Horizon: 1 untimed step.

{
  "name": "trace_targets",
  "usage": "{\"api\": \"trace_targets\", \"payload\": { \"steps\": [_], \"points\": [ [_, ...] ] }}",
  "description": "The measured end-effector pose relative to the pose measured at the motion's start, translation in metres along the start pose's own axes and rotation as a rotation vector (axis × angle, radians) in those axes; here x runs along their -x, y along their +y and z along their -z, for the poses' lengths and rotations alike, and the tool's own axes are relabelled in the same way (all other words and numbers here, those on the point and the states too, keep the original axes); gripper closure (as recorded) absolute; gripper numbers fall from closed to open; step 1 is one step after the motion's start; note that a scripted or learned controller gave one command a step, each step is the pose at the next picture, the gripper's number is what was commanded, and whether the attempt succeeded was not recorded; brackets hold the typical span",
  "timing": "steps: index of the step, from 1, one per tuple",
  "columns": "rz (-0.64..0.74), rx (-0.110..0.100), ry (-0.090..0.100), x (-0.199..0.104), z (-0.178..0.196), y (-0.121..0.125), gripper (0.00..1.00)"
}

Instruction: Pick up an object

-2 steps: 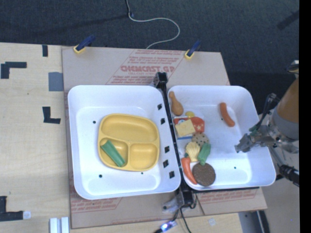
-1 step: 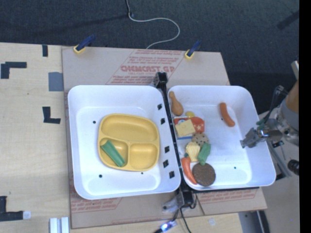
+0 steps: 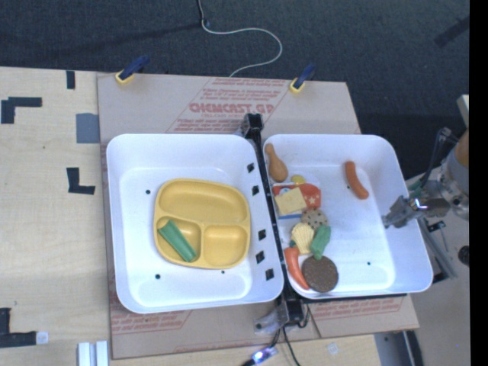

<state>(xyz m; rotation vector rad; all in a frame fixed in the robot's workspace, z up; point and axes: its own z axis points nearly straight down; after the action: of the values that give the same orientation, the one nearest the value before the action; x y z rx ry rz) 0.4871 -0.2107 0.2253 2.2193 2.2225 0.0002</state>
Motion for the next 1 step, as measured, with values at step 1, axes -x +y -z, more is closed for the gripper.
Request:
{"api": "trace_targets", "payload": {
  "steps": [1],
  "points": [
    [0.004, -0.004, 0.003, -0.0554, -0.0085, -0.0026, 1.00]
  ]
}}
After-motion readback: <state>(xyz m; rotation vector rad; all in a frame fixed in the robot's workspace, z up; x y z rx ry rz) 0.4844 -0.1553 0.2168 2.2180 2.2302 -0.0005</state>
